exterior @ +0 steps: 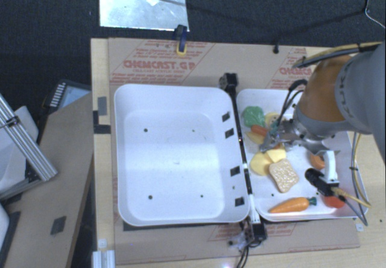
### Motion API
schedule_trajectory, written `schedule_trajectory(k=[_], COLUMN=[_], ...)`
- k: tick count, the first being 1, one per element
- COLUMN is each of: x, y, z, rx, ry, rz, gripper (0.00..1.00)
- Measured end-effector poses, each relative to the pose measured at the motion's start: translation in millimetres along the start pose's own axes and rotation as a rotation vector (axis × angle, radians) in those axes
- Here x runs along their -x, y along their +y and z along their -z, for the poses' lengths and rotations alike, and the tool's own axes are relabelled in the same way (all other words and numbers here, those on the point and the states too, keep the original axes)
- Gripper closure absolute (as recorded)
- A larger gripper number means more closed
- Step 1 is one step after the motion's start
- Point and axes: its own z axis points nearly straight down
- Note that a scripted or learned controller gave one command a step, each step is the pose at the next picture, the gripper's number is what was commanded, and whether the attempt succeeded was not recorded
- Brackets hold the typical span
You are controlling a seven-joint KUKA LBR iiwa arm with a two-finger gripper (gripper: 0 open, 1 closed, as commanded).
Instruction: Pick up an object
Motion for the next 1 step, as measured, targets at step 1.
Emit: schedule_trajectory(k=[1], x=[-88.7], y=[-9.5], z=[93.9], rx=[0.003], ry=[0.003], rz=[0.008], gripper=[1.00])
